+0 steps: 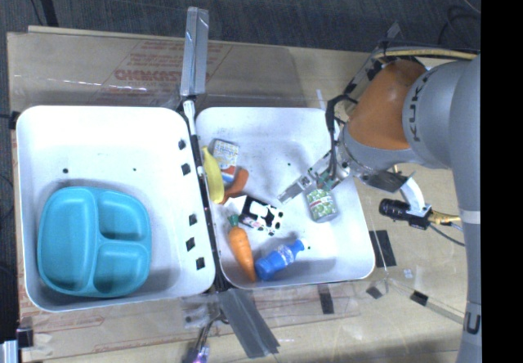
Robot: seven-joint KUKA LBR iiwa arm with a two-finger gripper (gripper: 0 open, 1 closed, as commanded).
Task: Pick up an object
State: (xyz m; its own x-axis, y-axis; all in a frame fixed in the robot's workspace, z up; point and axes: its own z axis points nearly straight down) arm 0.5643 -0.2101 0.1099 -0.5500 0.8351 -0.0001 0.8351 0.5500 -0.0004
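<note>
My gripper hangs over the right side of the right bin. Just below it lies a small clear jar with green contents, touching or very close to the gripper; I cannot tell if it is held. To the left lie a black-and-white cow toy, an orange carrot and a blue bottle. Along the bin's left wall are a yellow banana, an orange-red piece and a small packet.
The left bin holds a light-blue divided tray at its front. A grey metal bar stands at the back between the bins. The arm's orange band rises at the right.
</note>
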